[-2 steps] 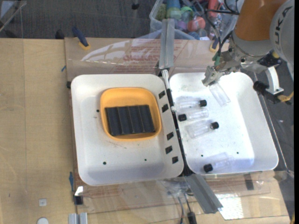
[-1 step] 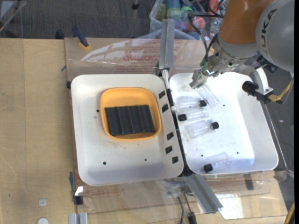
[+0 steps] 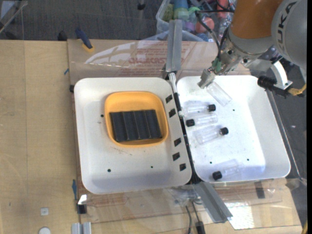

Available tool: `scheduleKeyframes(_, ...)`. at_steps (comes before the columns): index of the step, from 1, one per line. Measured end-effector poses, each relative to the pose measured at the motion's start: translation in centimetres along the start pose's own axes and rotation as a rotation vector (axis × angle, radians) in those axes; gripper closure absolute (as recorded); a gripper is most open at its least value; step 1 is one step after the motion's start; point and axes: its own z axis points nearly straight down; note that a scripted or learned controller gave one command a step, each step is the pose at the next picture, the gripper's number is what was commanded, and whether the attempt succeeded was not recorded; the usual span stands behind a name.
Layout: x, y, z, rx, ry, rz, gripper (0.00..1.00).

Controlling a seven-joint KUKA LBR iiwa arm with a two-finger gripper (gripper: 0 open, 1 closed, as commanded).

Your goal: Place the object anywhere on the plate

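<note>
Right bin (image 3: 273, 130), vial (image 3: 220, 94) just beside tool (image 3: 205, 80)

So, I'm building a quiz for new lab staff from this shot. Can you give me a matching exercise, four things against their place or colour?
Things:
1. plate
2. dark ridged block
3. clear vials
4. gripper

Descriptions:
A. lying in the right bin
B. orange, in the left bin
C. above the right bin's far edge
D. resting on the plate

Pairs: 1-B, 2-D, 3-A, 4-C
</note>
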Motion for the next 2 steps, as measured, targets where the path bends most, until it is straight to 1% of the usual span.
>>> scheduleKeyframes(1, -0.1, 0.0, -4.4, -0.001, -0.001, -0.18, 1.0)
scheduleKeyframes(2, -1.0, -1.2, 6.1, 0.003, 0.004, -0.264, 1.0)
